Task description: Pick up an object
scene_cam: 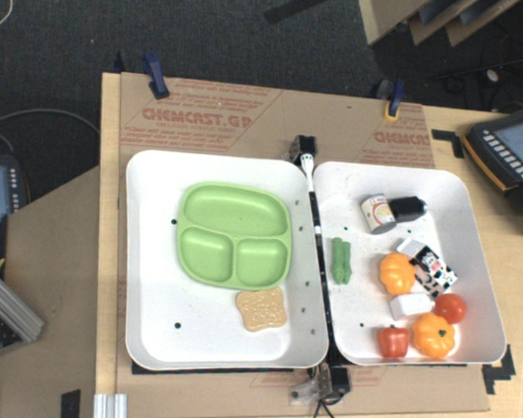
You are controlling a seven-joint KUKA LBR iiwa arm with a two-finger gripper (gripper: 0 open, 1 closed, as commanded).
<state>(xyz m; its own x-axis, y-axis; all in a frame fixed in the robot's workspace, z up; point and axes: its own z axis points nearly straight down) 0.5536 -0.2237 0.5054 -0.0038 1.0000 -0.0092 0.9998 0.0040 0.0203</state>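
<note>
Camera view, looking down on the bench: two white bins sit side by side, the left bin (146, 267) bearing a green divided plate (235, 236) with a tan cracker-like square (262, 309) just below it, the right bin (474, 236) crowded with smaller candidates — two orange toy fruits (433, 335) (396, 273), a red pepper (393, 341), a small tomato (450, 308), a white block (410, 306), a cow-patterned piece (431, 268), a can (378, 212) beside a black item (405, 206), and a green pod (340, 260). Every object lies in its bin; I judge my pick not yet begun, and whether my jaws are released or clenched I cannot tell.
</note>
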